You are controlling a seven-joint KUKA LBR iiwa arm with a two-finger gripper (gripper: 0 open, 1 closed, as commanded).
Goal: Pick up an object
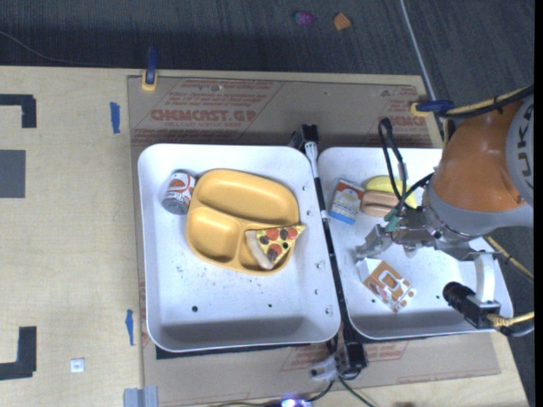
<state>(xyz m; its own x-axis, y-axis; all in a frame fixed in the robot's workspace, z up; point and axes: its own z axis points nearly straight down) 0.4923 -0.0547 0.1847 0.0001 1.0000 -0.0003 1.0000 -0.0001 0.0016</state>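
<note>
Your bench (59,227) carries a brown board (254,108); on it sit two white bins, left bin (161,253) at nine o'clock of right bin (424,316), touching.

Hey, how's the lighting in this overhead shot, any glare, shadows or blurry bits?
In the camera view, light is even and bright; the left bin shows soft sheen along its rim but no harsh glare. Faint shadows sit under the yellow tray. The gripper looks slightly soft; the floor at the top is dim.
</note>
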